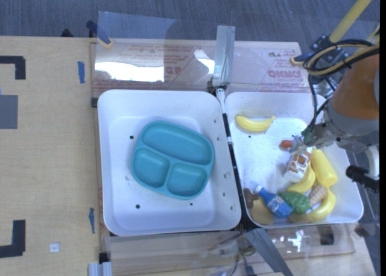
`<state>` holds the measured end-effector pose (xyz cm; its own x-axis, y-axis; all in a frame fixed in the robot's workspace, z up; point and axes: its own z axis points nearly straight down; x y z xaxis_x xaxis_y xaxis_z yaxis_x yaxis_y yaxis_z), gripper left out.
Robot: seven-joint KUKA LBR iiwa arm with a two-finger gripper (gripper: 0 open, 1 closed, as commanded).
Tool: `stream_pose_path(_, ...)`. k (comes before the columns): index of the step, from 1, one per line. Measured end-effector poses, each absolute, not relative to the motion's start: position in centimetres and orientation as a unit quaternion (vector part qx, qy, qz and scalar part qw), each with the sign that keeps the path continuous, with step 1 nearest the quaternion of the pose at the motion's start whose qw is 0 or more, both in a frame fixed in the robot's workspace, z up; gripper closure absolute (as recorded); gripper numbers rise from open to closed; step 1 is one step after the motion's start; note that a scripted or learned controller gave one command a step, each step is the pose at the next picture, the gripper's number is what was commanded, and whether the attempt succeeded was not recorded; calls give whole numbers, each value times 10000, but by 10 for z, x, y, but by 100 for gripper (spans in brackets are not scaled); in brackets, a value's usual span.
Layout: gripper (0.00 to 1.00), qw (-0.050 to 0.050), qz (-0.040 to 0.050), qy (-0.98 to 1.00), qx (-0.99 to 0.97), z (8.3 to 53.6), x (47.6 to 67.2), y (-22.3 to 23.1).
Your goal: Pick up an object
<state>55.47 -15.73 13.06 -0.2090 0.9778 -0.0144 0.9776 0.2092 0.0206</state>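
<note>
Banana [254,123]: you see it lying left of the gripper [309,138], well apart.
Gripper: you cannot tell its state.

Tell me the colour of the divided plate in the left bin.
The divided plate is teal blue all over, plain with no pattern, seen clearly in the camera view.

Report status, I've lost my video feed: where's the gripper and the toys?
Gripper low in right bin, beside small orange toy. Nothing seen between fingers. Toy pile heaped at front right; lone banana apart, near back.
</note>
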Motion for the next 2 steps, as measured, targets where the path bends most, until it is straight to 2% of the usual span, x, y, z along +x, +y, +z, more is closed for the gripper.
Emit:
stream_pose_path(1,100,38,12,8495,5276,230,592,-122)
stream_pose_path(2,0,21,2,8494,5278,228,591,-122)
